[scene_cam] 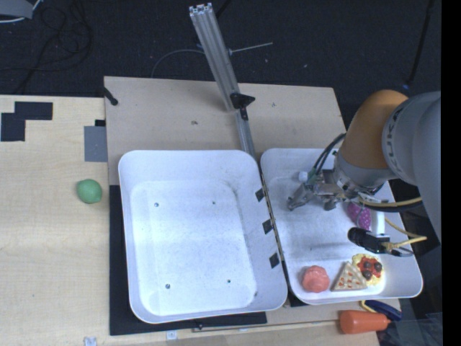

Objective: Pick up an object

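Three candidate objects lie in the right bin (310, 242): a red rounded toy (314, 278) and a toy pizza slice (359, 273) side by side at the near wall, and a purple object (359, 215) just beside the wrist, partly hidden. The hand (300, 199) is low over bare bin floor, clear of all three. Whether it is spread or closed cannot be told from this angle.

Procedure: select the red toy, since it probably offers the clearest approach. Centre the hand above it. Turn the closing axis so that it misses the pizza slice. Descend until the bin floor is nearly met, close, then lift straight up. Verify the grasp before travel.

No brand, label or legible writing is visible on any object or bin.
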`<state>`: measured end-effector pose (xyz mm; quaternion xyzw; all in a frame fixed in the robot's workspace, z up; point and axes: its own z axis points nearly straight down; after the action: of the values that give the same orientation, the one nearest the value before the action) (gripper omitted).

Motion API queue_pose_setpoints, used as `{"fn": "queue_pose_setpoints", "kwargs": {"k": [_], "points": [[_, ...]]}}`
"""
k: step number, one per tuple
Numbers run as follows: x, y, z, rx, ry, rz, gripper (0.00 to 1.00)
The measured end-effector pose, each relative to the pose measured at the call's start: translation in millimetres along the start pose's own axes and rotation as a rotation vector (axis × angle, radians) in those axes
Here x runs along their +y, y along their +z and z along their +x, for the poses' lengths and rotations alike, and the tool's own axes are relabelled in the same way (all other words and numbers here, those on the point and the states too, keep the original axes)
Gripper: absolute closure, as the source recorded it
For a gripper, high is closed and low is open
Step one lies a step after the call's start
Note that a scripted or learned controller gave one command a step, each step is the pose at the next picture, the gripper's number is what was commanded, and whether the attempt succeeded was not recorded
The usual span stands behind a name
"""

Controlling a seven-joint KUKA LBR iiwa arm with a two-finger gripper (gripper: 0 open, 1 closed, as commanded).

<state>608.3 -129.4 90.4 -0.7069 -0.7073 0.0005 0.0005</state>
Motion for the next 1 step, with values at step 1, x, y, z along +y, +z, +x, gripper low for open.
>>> {"fn": "queue_pose_setpoints", "kwargs": {"k": [1], "points": [[0.4,-11.4,-1.0,0.000,0.002,-0.002,1.00]]}}
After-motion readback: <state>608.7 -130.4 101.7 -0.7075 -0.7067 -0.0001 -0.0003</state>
